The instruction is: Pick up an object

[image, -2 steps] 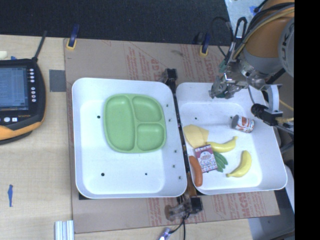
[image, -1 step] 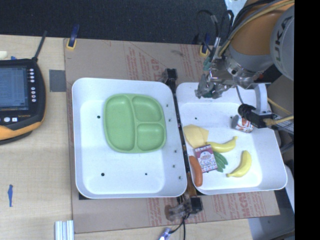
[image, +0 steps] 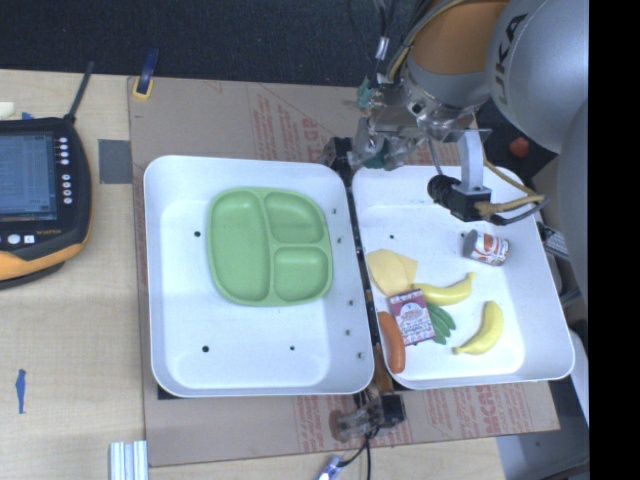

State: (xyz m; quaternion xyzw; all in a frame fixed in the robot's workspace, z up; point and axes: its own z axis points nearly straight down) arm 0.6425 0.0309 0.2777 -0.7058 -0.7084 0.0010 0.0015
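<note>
My gripper [image: 380, 151] hangs over the far left corner of the right bin [image: 530, 368], by the divider between the bins, and nothing shows in it. The right bin holds a yellow cheese wedge [image: 390, 268], two bananas [image: 447, 291] [image: 482, 330], a red packet [image: 411, 319] with a green piece [image: 443, 319] beside it, an orange sausage [image: 392, 341] along the left wall, and a small red-and-white can [image: 486, 247] lying on its side near the right wall. All of them sit nearer the camera than the gripper.
A green divided plate [image: 270, 245] lies in the left bin [image: 170, 358]. A handheld control pendant [image: 35, 193] rests on the bench at the far left. The arm's grey and orange body fills the upper right.
</note>
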